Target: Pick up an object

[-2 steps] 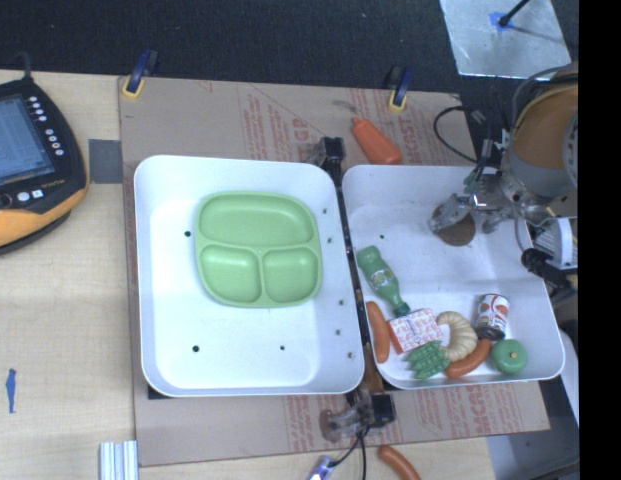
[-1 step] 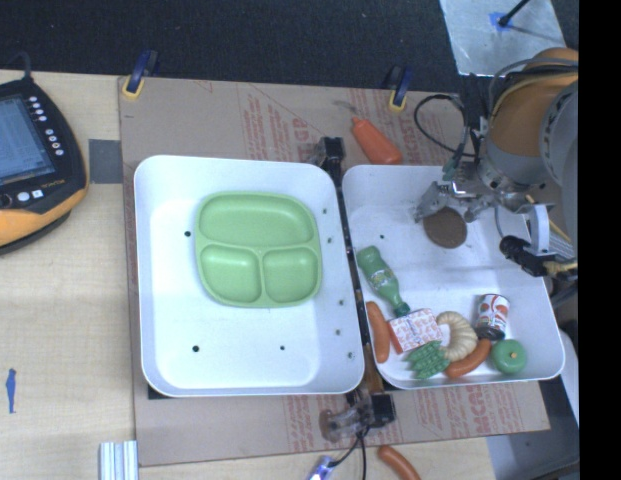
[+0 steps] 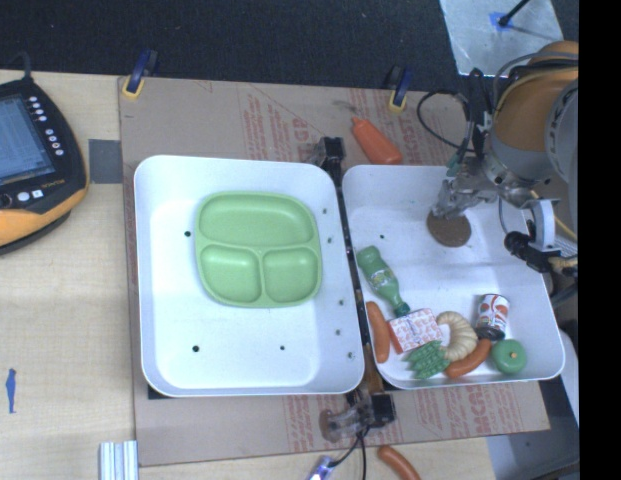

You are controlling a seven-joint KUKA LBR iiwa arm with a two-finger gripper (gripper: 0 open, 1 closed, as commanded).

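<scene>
My gripper (image 3: 456, 203) hangs low over the back of the right bin (image 3: 410, 193), just above a brown round disc (image 3: 450, 232) on the bin floor. Its tip looks close to or touching the disc's far edge, and I cannot tell which. Toward the front of that bin lie a green bottle (image 3: 380, 280), an orange sausage (image 3: 378, 330), a red-and-white packet (image 3: 415, 328), a beige ring (image 3: 458, 332), a small can (image 3: 493, 315) and a green ball (image 3: 508, 356).
The left bin (image 3: 170, 328) holds a green divided plate (image 3: 258, 248). An orange carrot (image 3: 375, 141) lies on the cardboard behind the bins. A teach pendant (image 3: 30, 163) sits at the far left. Cables hang by the arm at the right.
</scene>
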